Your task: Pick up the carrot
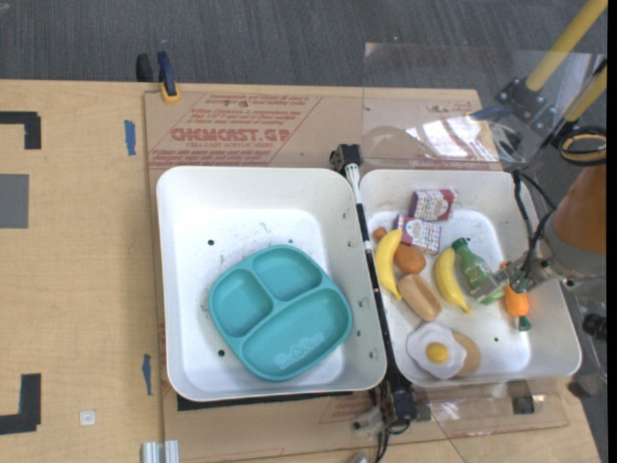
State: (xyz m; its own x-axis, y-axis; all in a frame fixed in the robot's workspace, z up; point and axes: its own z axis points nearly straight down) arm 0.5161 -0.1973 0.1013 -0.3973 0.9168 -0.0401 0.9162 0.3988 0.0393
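Two shallow white bins sit side by side on the bench, the left bin (183,210) in the centre of the frame and the right bin (559,350) toward the right. In the left bin a teal divided plate (280,312) with three compartments lies tilted in the lower half. The right bin holds a cluster of toy food: two small pink-and-white packets (429,216) near its upper middle, a yellow banana (388,263) along its left side, an orange-brown egg-shaped piece (411,259) just beside that banana, a hot dog (420,297) below it, a second banana (449,280) in the middle, a green bottle (472,269) lying just right of the second banana, and a fried egg (437,351) resting on a tan slice at the lower middle. The carrot (518,304), small and orange with a green tip, lies near the right side of the right bin, just right of the green bottle. The arm (583,222) comes in from the right edge of the frame, its orange band showing above the bin's right wall, and the gripper (518,278) sits low over the bin directly above the carrot, close to or touching it. The tip is small and dark against the clutter, so whether it is spread or pressed together cannot be told, nor whether the carrot is pinched.
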